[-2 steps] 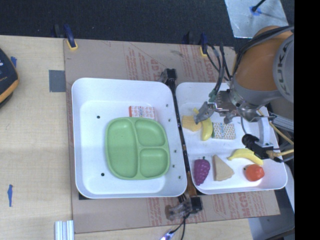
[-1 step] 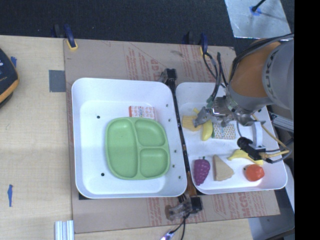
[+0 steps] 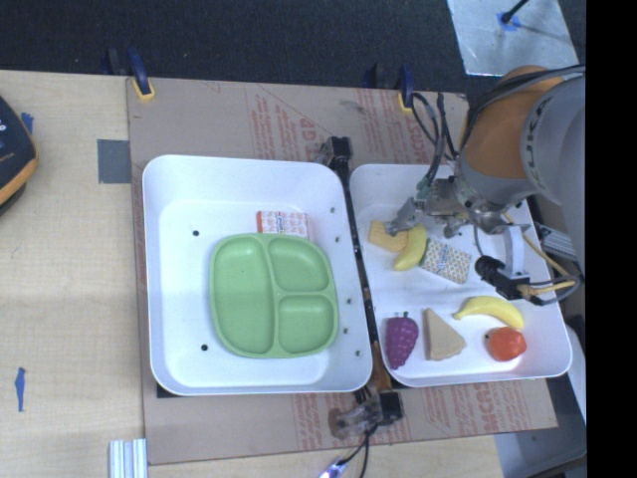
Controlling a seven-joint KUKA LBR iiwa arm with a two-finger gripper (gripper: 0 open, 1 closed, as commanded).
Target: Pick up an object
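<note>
My gripper (image 3: 421, 222) hangs low over the upper left part of the right bin (image 3: 557, 366). Just below it lies a small yellow banana (image 3: 409, 253), with a yellow cheese wedge (image 3: 380, 235) to its left and a patterned packet (image 3: 445, 261) to its right. The gripper's tip overlaps the banana's top end, and I cannot tell whether it touches. Nearer the front of this bin lie a purple grape bunch (image 3: 401, 339), a tan wedge (image 3: 442, 337), a second banana (image 3: 490, 311) and a red tomato (image 3: 507, 344).
The left bin (image 3: 169, 267) holds a green divided plate (image 3: 273, 294) and, behind it, a small red and white box (image 3: 282, 223). The two bins meet along a ridge (image 3: 356, 267). Black cables (image 3: 508, 279) hang off the wrist above the right bin.
</note>
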